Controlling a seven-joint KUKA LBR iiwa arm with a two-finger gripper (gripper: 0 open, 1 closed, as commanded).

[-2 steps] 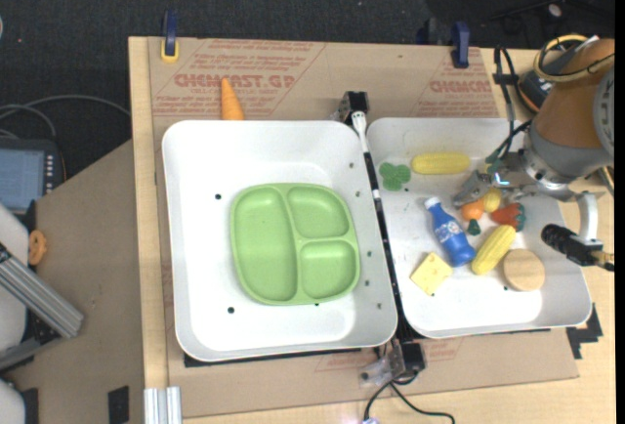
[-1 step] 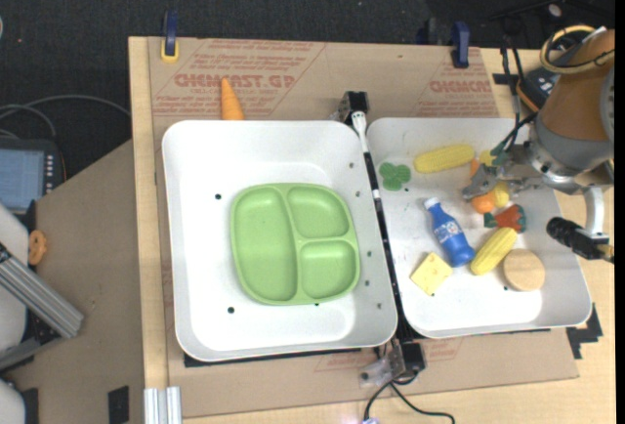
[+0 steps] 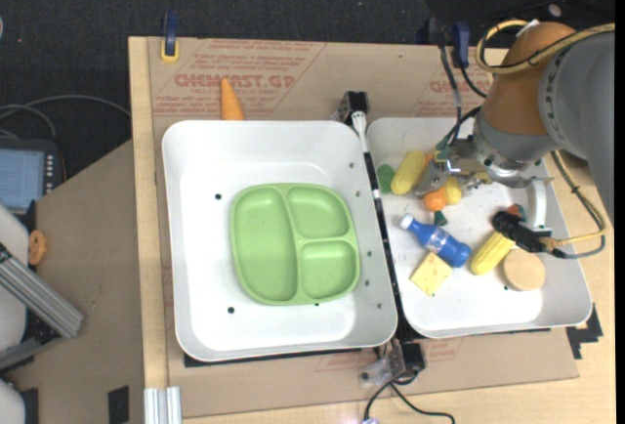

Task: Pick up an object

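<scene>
My gripper (image 3: 448, 172) is low in the back part of the right bin (image 3: 562, 310), under the orange wrist band. Close on its left lies a yellow corn cob (image 3: 408, 172) with a small green piece (image 3: 385, 180) beside it. A small orange piece (image 3: 438, 198) sits just below the gripper, partly hidden by it. Nearer the front are a blue bottle (image 3: 437, 239), a yellow cheese wedge (image 3: 430, 274), a second yellow cob (image 3: 489, 254) and a tan round disc (image 3: 524, 271). I see nothing held.
The left bin (image 3: 195, 158) holds a green divided plate (image 3: 293, 242). An orange carrot (image 3: 230, 101) lies on the bench behind that bin. The bins' shared rim (image 3: 376, 207) runs just left of the green piece.
</scene>
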